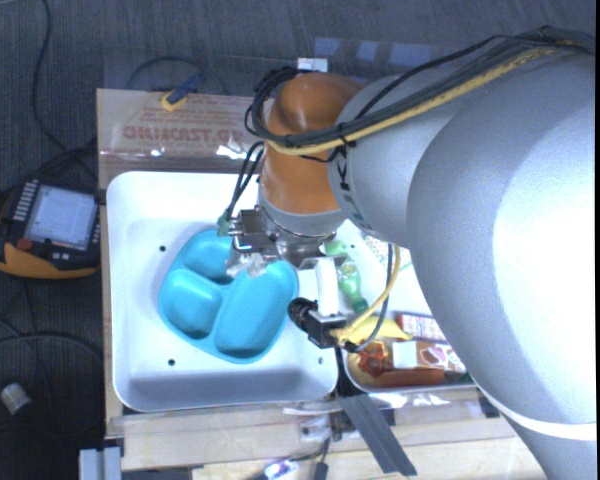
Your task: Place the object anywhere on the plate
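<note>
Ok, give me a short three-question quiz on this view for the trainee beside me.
1. True or false: the blue plate lies in the left white bin.
2. How many compartments does the plate have: A) one, B) three, C) five?
3. Fill in: the gripper hangs over the plate's ____ edge in the picture.

Key: 1 true; 2 B; 3 upper.
</note>
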Motion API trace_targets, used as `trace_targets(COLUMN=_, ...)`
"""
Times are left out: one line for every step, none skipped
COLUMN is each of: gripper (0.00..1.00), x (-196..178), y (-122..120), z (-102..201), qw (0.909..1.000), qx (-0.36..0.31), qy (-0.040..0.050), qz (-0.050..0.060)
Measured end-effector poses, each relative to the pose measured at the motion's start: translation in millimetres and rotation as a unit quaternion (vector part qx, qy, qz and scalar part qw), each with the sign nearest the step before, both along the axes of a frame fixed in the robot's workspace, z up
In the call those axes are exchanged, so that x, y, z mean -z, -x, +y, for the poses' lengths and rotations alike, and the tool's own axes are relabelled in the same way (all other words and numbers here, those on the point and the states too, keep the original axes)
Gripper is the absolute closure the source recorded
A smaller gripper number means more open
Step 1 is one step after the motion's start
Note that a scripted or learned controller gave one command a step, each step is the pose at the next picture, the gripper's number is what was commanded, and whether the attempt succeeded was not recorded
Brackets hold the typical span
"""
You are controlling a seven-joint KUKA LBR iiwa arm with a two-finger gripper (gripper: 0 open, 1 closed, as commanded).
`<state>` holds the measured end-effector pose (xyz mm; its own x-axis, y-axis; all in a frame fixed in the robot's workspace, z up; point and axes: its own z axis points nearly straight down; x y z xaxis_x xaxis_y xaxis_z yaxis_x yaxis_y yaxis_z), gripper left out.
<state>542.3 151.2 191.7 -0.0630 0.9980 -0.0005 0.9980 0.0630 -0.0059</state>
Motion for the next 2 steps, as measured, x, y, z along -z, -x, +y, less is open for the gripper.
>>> trace_targets(gripper=0.00, x=0.1, y=0.0, z=-0.3, qw=1.0000, qx=0.000, qy=-0.0001, qz=0.000)
trace_targets(gripper=0.00, x=0.1, y=0.0, z=-0.2, qw=1.0000, qx=0.000, qy=-0.0001, qz=0.000)
